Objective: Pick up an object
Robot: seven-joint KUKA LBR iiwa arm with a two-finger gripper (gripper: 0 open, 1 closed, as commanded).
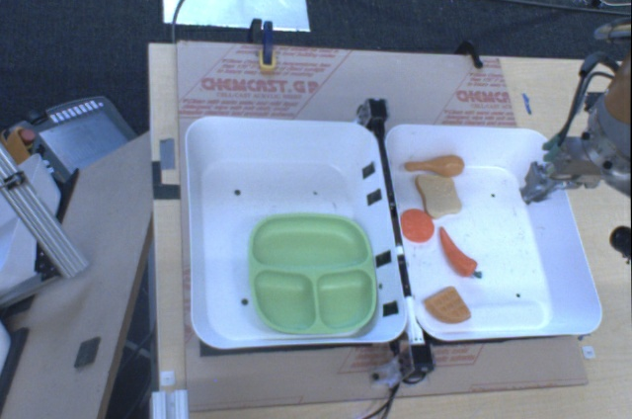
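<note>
Here, claw (534, 182), grip state impossible to tell, at right bin's (570, 254) right rim, toast slice (439, 197) well apart leftward.

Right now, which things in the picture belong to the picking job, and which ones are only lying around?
Belong to the job:
gripper, at the right bin's right rim
orange drumstick-shaped toy
bread slice
red disc
red chili
orange wedge
right bin

Lying around:
green divided plate in the left bin
yellow clamp
</note>
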